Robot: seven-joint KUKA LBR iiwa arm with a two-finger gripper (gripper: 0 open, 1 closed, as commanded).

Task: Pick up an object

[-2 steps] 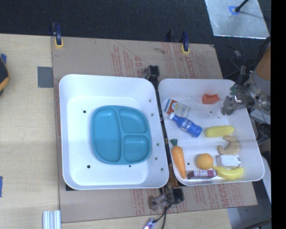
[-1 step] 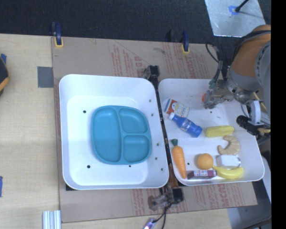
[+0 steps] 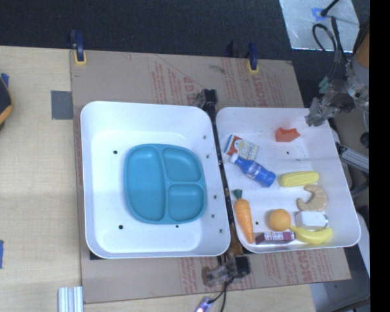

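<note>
Over the right bin's [image 3: 351, 200] glossy far rim hangs the gripper [image 3: 315, 116], its state unclear, near a red wedge [image 3: 286, 134].

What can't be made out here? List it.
- Gripper: small and blurred at the right bin's far corner; finger state unreadable.
- Arm: cut off by the right edge.
- Carton: print too small to read.
- Clear packet: partly hidden by the banana.
</note>
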